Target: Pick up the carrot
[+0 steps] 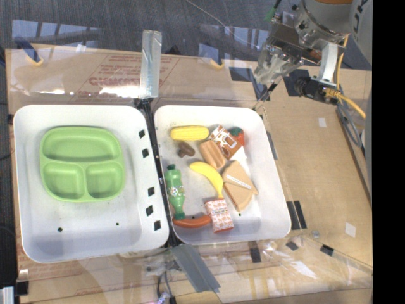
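The carrot (192,221) looks to be the slim orange-red piece lying flat along the front wall of the right bin (276,189). It sits between a green bottle (174,192) and a small red carton (219,215). My gripper (268,76) hangs above the bench just beyond the right bin's back right corner, far from the carrot. Nothing is visibly held in it.
The right bin also holds a corn cob (189,132), a banana (209,175), a hot-dog bun (212,152), a sandwich wedge (239,183), a brown lump (185,149) and a red-and-white packet (225,138). In the left bin (25,189) lies a green divided tray (81,163).
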